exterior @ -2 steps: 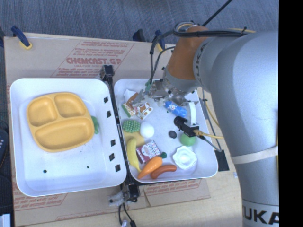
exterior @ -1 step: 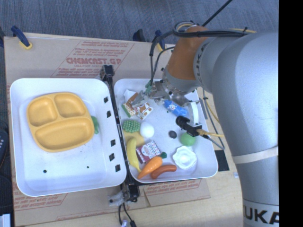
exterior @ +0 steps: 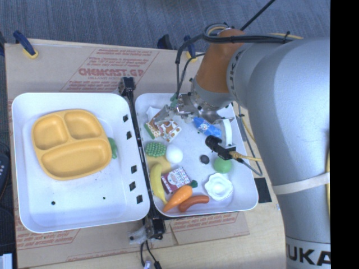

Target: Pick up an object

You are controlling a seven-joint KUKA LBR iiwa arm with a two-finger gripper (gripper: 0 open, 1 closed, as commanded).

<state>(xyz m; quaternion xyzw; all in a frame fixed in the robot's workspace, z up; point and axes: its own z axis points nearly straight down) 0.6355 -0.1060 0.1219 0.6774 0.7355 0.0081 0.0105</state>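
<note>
My arm (exterior: pixel 291 122): big and grey, closest to the camera, coming in from the right, with an orange band (exterior: pixel 216 66) above my wrist.
My gripper (exterior: pixel 178 106): down in the right bin (exterior: pixel 249 190), near its far end. I cannot tell from here how my jaws stand.
Box (exterior: pixel 164 129): a small picture box, just beside my gripper, on the near side. I cannot tell if I touch it.
Blue thing (exterior: pixel 206 128): close by, to the right of my gripper, partly under my wrist.
Green corn (exterior: pixel 155 148): a little past the box, toward the camera.
White ball (exterior: pixel 174 155): just beside the corn.
Banana (exterior: pixel 156 179): farther off, along the bin's left wall.
Red pack (exterior: pixel 177 179): next to the banana.
Carrot (exterior: pixel 178 197): at the near end, well away from me.
Sausage (exterior: pixel 193 202): touching the carrot.
White cup (exterior: pixel 219 187): near right corner.
Green ball (exterior: pixel 222 165): just behind the cup.
Yellow tray (exterior: pixel 70 143): in the left bin (exterior: pixel 33 214), far off to my left.
</note>
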